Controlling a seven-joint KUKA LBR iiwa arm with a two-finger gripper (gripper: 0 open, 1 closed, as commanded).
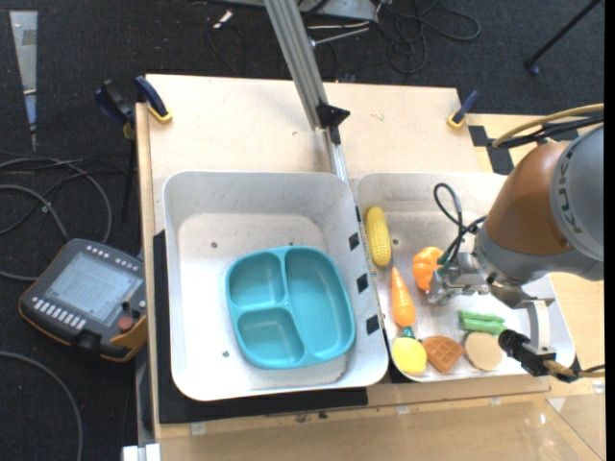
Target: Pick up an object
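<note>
Toward the right of the frame, in the right-hand bin [423, 221], lies a cluster of toy food. Nearest the gripper [444, 286] is a small orange pepper [426, 267], rounded and glossy, sitting just left of the metal fingers and seemingly touching them. Whether the fingers are open or closed cannot be told, since the wrist covers them from above, and nothing can be seen clamped between them.

The arm [543, 214] comes in from the right edge, its orange band bulging above the grey wrist, bent downward so the gripper points into the middle of the bin. A black cable loops up from the wrist. The arm hides the right part of the bin and is itself cut off by the frame's right edge.

Left of the pepper, an ear of corn [379, 234] lies lengthwise close to the bin's left wall. Below it a carrot [402, 299] points upward, its green end toward a yellow lemon [408, 355] in the lower left corner. Beside the lemon sit a brown waffle-like piece [443, 352] and a pale round piece [483, 351]. A green pod-shaped thing [481, 322] lies just above them, below the gripper.

Further left, the left-hand bin [192, 257] holds a turquoise divided plate [288, 305], with three compartments. A grey handheld controller [86, 296] rests on the floor at the left edge.
</note>
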